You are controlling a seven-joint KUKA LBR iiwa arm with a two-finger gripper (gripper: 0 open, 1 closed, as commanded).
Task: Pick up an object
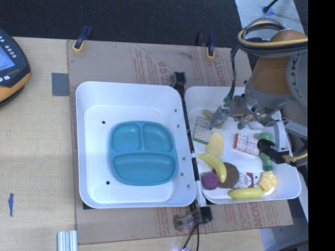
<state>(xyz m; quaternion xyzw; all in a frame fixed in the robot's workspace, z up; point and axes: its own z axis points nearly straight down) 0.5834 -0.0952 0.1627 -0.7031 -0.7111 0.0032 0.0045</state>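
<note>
My gripper [219, 118] hangs over the back of the right bin [293, 192], just right of a green-and-white patterned packet [201, 129]. Nothing shows between its tips. Below it lie a pale yellow piece [215, 143], a yellow banana [215, 165], a purple ball [210, 180] and a brown round cookie [230, 173]. A red-and-white packet [246, 144] sits to the gripper's lower right. Along the front wall are a second banana [245, 193], a corn cob [267, 182] and a small red-and-white packet [246, 180].
The left bin [89, 109] holds a blue divided plate [142, 152]. A green object [267, 161] lies partly under the arm at the right bin's right side. A yellow-and-black device [10, 61] sits on the bench at the far left.
</note>
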